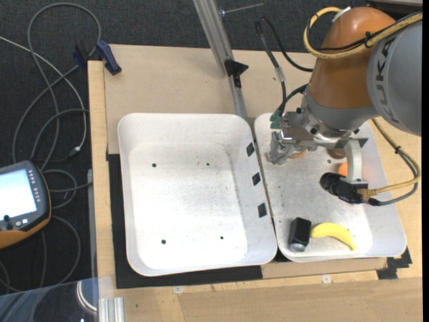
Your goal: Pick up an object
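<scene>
White bins (181, 129) on wooden bench (161, 66) | dark carpet (cables) | hand (285, 149) grip: cannot tell

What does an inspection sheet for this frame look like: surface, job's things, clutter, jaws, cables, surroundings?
Surface: wooden bench bearing left bin and right bin side by side.
Job's things: yellow banana and black block at the right bin's near edge; an orange object partly hidden under the arm.
Clutter: blue clamp at the bench's far left corner.
Jaws: gripper low over the right bin; state cannot be told.
Cables: yellow cable by the wrist; grey cables on the floor.
Surroundings: handheld pendant, dark carpet.
</scene>
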Motion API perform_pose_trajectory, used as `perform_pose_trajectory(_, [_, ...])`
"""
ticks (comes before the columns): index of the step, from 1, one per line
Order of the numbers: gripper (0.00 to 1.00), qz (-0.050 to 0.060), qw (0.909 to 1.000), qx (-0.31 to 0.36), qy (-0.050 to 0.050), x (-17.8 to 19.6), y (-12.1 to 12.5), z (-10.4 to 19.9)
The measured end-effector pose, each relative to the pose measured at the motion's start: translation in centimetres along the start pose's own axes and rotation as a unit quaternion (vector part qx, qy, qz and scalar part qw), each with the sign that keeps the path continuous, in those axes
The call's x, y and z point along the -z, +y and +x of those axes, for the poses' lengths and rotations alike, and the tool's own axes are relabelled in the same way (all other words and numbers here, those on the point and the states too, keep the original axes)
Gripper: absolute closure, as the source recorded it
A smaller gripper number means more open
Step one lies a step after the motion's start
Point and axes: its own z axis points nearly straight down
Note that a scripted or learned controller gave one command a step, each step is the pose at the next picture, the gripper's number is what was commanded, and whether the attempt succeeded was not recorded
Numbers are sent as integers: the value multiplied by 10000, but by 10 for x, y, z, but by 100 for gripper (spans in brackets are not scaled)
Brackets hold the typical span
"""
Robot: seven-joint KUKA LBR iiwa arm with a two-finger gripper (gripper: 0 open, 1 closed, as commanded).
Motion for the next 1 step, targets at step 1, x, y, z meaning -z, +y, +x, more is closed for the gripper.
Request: perform_pose_trajectory(1, [100,-12,10000,3,1,1,-4,54])
